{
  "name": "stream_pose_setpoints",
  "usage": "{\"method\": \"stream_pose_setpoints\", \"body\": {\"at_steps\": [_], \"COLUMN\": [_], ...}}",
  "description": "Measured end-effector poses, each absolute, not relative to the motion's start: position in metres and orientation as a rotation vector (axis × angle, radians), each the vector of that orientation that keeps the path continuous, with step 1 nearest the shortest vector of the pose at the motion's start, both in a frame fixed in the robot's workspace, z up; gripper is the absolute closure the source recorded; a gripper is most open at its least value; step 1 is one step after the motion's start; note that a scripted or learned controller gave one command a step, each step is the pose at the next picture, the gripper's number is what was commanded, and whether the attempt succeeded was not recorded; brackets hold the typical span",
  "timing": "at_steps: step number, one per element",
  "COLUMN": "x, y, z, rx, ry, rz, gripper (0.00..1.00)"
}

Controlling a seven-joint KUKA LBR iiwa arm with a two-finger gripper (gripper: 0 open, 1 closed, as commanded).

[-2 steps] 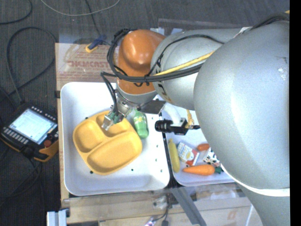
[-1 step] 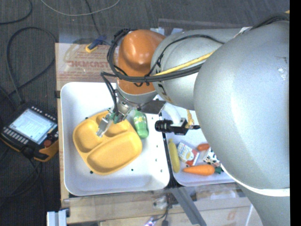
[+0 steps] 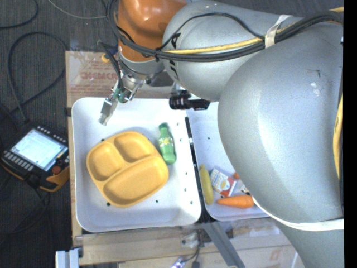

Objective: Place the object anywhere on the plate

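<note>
The yellow plate with 3 compartments lies in the left bin, with free white floor on all its sides. The green bottle lies at the plate's upper right edge, touching it or just beside. The claw hangs above the plate's upper left corner, near the bin's back rim; I cannot tell if it is wide or narrow, and nothing shows between its tips. Right of the plate, the right bin holds a carrot, a yellow piece and a small packet.

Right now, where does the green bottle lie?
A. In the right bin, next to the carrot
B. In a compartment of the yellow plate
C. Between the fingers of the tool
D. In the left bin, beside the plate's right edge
D: the green bottle lies on the floor of the left bin, against the right edge of the yellow plate.
</note>
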State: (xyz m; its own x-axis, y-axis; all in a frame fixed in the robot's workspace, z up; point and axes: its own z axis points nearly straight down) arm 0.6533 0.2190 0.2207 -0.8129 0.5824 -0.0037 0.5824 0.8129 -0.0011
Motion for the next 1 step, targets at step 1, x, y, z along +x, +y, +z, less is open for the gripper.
{"method": "stream_pose_setpoints", "body": {"at_steps": [1], "x": [0.6465], "y": [0.2331], "z": [0.3475], "rx": [1.121], "ry": [2.931], "rz": [-0.003], "gripper": [0.00]}}
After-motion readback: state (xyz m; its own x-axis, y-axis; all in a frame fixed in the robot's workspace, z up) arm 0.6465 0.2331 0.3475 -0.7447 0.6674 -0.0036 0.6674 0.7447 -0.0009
